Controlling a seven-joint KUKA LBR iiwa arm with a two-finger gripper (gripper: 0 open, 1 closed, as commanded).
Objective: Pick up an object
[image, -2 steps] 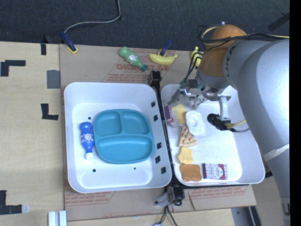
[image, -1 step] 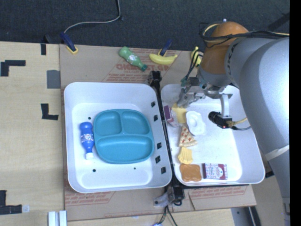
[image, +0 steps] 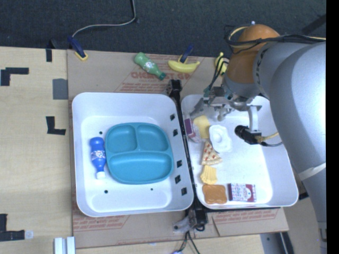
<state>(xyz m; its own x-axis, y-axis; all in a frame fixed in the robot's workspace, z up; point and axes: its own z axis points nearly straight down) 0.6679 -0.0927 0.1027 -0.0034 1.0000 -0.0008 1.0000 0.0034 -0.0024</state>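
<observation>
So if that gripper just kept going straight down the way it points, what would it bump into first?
Probably the white cup-like object, just under the gripper in the right bin; depth is hard to judge.

So the setup sits on a pale wood-grain tabletop (image: 26, 157) with a few dark grey tape marks stuck on its left side. A sheet of brown cardboard (image: 106, 73) with red printing lies flat over it, under the bins. Behind the far edge there's dark, almost black carpet-like floor (image: 169, 9), and a thin white cable (image: 125, 20) snakes across it. Lighting is even, with no harsh shadows.
</observation>
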